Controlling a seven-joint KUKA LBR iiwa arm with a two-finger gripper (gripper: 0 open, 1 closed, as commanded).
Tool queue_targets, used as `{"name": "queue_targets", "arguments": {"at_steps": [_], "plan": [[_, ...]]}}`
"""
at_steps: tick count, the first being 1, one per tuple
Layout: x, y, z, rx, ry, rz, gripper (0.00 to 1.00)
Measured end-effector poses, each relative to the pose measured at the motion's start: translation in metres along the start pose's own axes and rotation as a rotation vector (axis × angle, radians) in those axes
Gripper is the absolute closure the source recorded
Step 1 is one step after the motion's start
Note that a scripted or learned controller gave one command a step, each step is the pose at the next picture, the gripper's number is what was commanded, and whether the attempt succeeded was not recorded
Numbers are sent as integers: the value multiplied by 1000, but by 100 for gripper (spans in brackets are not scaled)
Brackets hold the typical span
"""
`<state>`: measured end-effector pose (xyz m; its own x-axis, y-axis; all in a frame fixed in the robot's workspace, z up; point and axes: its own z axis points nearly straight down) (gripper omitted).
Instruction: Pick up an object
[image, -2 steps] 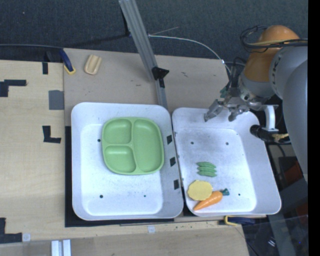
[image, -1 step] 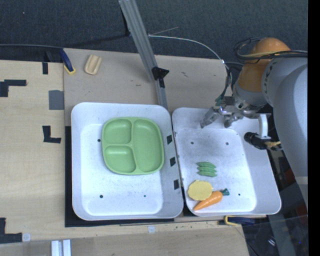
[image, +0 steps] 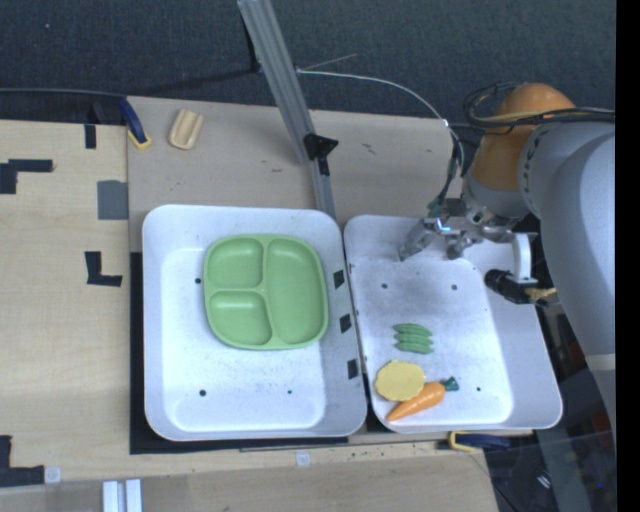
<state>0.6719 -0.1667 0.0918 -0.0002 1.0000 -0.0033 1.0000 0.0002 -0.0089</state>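
The tool (image: 432, 243), open and empty at upper right, should drop squarely over the pea pods (image: 413, 338) before closing.

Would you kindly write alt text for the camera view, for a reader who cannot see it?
The gripper hovers over the far end of the right bin, apart from the green pea pods, yellow disc and toy carrot near its front. The left bin holds a green divided plate.
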Motion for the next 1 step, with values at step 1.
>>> {"name": "queue_targets", "arguments": {"at_steps": [1], "plan": [[0, 0, -10, 2, -1, -1, 100]]}}
